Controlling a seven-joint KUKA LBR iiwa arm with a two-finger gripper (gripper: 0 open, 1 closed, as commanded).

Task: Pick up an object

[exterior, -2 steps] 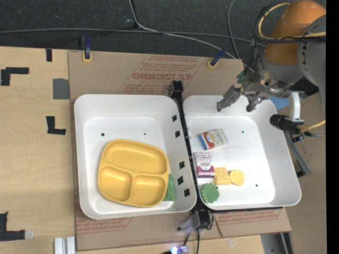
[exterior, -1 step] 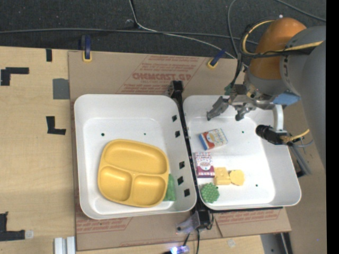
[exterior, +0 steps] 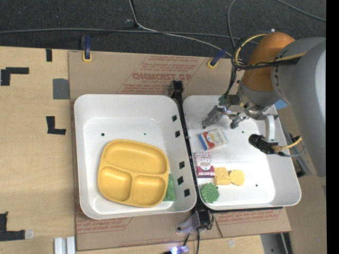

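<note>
My gripper [exterior: 223,119] hangs over the back of the right bin [exterior: 275,192], open, with nothing between its fingers. Just in front of it, a small white card with red and blue print [exterior: 213,138] lies on the bin floor. Nearer the front are a maroon packet [exterior: 204,164], a yellow toy piece [exterior: 229,177] and a green round piece [exterior: 210,193]. The grey arm with its orange band [exterior: 267,57] comes in from the right.
In the left bin [exterior: 87,115] lies a yellow divided plate [exterior: 133,172], with a green item [exterior: 170,188] wedged at its right edge. A black divider [exterior: 181,136] runs between the bins. Both bins rest on brown cardboard [exterior: 153,73].
</note>
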